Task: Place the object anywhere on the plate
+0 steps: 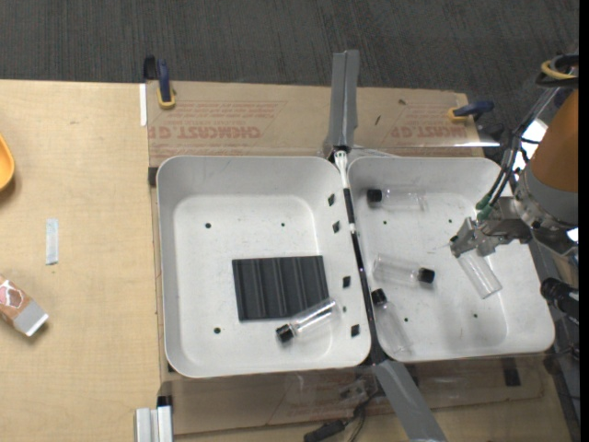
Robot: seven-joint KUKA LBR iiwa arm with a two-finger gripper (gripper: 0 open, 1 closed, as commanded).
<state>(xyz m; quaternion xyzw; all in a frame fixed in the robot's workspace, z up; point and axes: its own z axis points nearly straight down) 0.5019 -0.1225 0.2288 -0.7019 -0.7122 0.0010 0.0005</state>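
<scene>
Two shallow white bins sit side by side on a wooden tabletop [83, 155], seen from above at a slant. The left bin [184, 191] contains a dark ribbed plate [276, 285]; a clear vial with a black cap [306, 322] lies tilted at the plate's lower right corner, its body partly over the plate edge and its cap end on the bin floor just below the plate. The right bin [442, 339] holds two further clear black-capped vials: one near its upper left [396, 196] and one near its centre [405, 272]. The grey arm with its orange band [557, 150] enters from the right, and its claw [480, 239] hangs over the right side of the right bin. A clear vial [482, 274] hangs slanted from the claw's tip, apparently pinched at its upper end between the fingers, well apart from the plate. Clamps [158, 79] fasten brown cardboard [239, 122] behind the bins.
</scene>
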